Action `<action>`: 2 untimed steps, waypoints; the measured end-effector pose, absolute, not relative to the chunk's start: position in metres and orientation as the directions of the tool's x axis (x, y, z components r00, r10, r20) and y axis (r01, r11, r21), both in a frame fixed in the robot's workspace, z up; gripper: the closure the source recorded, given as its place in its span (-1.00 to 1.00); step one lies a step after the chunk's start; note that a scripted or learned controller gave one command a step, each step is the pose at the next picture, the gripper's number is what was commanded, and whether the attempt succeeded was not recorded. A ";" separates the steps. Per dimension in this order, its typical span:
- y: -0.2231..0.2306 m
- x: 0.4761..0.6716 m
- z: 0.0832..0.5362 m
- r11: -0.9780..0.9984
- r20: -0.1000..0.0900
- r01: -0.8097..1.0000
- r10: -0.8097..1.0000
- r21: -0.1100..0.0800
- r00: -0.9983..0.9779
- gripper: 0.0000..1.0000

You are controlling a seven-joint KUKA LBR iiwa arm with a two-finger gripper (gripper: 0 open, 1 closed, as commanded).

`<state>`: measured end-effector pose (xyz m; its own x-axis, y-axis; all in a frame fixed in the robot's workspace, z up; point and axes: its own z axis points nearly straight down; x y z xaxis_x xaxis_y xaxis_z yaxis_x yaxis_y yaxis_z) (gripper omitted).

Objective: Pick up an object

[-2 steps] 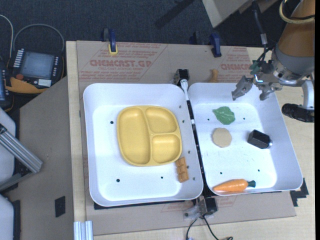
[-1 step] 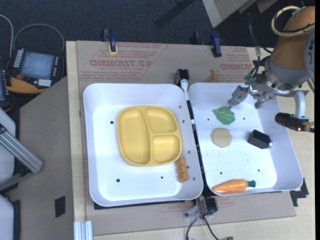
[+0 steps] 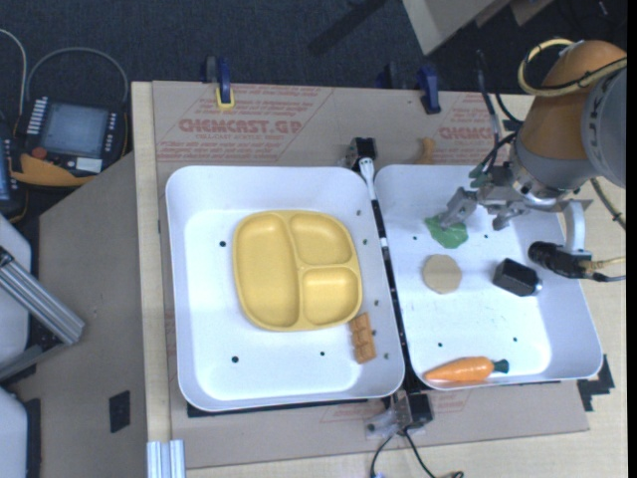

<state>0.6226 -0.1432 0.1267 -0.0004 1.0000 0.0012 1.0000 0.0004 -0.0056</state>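
While the grey arm reaches in from the right, its gripper hangs spread apart beside a flat green piece. A tan round disc and small black block lie nearby.

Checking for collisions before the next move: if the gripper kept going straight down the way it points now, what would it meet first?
Most likely the green object: the gripper hangs just above it in the right bin. Depth is hard to judge from this slanted view.

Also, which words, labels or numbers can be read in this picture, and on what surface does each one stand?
"CHEMCAST GP": red print on the brown board behind the left bin.
Same red print, partly cut off, on the board near the right bin: not fully readable.
Handheld screen: too small to read.
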 end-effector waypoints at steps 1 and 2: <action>-0.142 0.621 0.082 0.000 0.002 1.000 1.000 -0.006 0.000 -1.00; -0.143 0.624 0.096 0.000 -0.001 1.000 1.000 0.002 0.000 1.00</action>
